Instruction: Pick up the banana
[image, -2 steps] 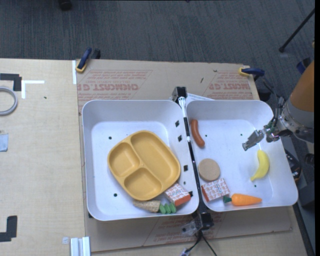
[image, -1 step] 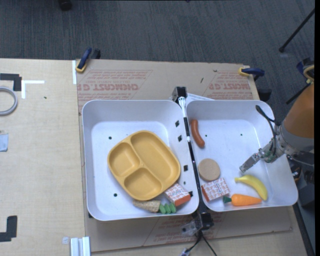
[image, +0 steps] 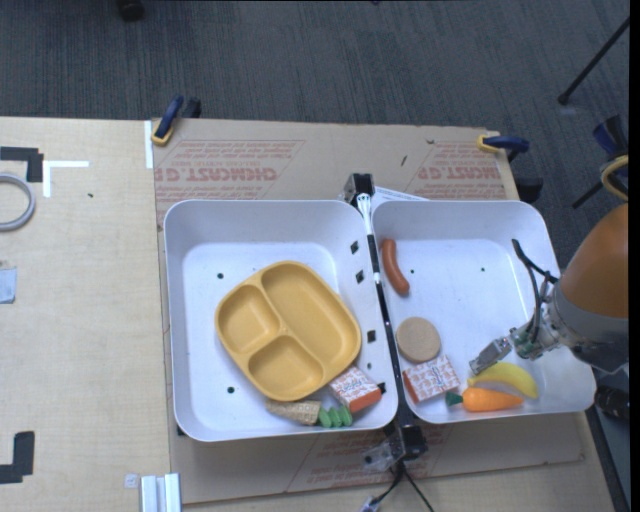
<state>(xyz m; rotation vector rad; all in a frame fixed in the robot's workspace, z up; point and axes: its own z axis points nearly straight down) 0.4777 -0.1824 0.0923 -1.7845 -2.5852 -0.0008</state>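
The end effector hangs low in the right bin, near its front right corner, and from here I cannot tell how it is set. The banana lies just in front of it on the bin floor, close beneath the tip; whether the two touch is not clear. Pressed against the banana's front side is a carrot, orange with a green stub, lying along the bin's front wall. To the left of the end effector sits a red-and-white carton, and just beyond that a round tan cookie. Farther off, toward the back left of this bin, a sausage lies beside the dividing wall. The left bin is well apart from the end effector; it holds a yellow divided plate, with a second small carton, a green piece and a pale bread stick along its front wall. Both bins rest on cardboard on the surface.
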